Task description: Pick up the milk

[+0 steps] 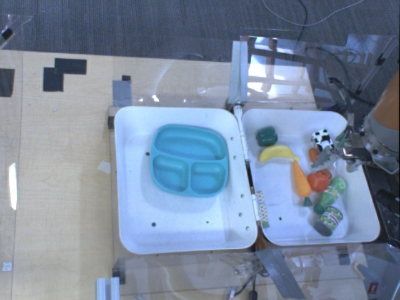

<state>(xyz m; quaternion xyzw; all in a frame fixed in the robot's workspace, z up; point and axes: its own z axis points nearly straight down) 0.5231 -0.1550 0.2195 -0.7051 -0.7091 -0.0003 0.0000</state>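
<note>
A pale wood-grain desk (pixel 62 167) is seen from above, with two shallow white bins set side by side. The left bin (pixel 134 230), smooth moulded plastic with rounded corners, is occupied by a glossy blue divided plate (pixel 189 160) with three compartments. In the right bin (pixel 281 227), toy foods are scattered: a dark green pepper (pixel 267 135) near the far left corner, a curved yellow banana (pixel 278 154) just below it, and a tapered orange carrot (pixel 300 179) pointing toward the near edge.

The milk (pixel 321 137), a small piece marked in black and white patches, is seen toward the bin's far right, resting on the bin floor. A red tomato (pixel 319 180), some green pieces and a labelled can (pixel 329 219) are lined up along the right wall.

The gripper (pixel 332 154) is poised low just beside the milk, on its near right side, at the end of the grey arm (pixel 382 133). How far it is spread cannot be told, and nothing is seen held in it. The pick is judged not yet made: the milk remains to be closed on and lifted.
</note>
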